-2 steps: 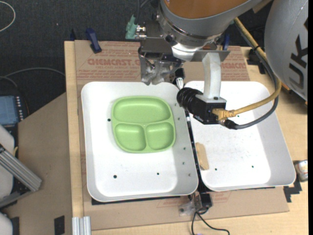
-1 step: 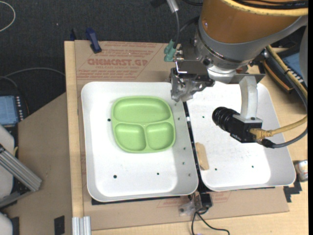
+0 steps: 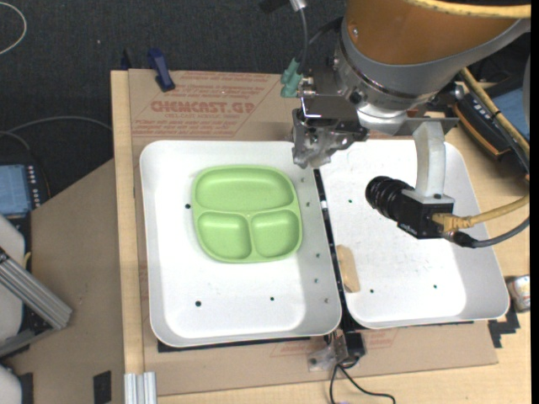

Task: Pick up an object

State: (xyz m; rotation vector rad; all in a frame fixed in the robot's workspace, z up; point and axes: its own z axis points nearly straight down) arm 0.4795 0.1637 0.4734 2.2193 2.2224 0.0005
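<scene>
A pale green three-compartment plate (image 3: 247, 213) lies flat in the left bin (image 3: 168, 293).

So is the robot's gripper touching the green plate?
Apart. In the camera view the gripper hangs over the ridge between the two bins, past the upper right corner of the green plate, with bare white bin floor showing between them.

Grey arm (image 3: 421, 32) with orange band reaching in from the right, jaws low, state unclear

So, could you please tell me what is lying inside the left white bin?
The left bin holds a green divided plate with three compartments, lying flat toward its back. The gripper hangs over the bin's back right corner and covers whatever is beneath it there.
</scene>
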